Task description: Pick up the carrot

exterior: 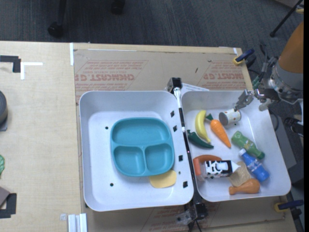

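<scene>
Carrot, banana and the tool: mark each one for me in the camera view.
carrot [220,132], camera view, middle of its orange body in the right bin.
banana [201,126], camera view, middle of its yellow curve, left of the carrot.
tool [245,99], camera view, at its tips above the right bin's upper edge.

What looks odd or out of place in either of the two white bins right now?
One thing: a flat yellow chip-shaped piece lies in the left white bin, partly tucked under the near edge of the teal divided plate. Otherwise nothing looks spilled or broken; the orange carrot lies among loosely jumbled toys in the right white bin.
</scene>
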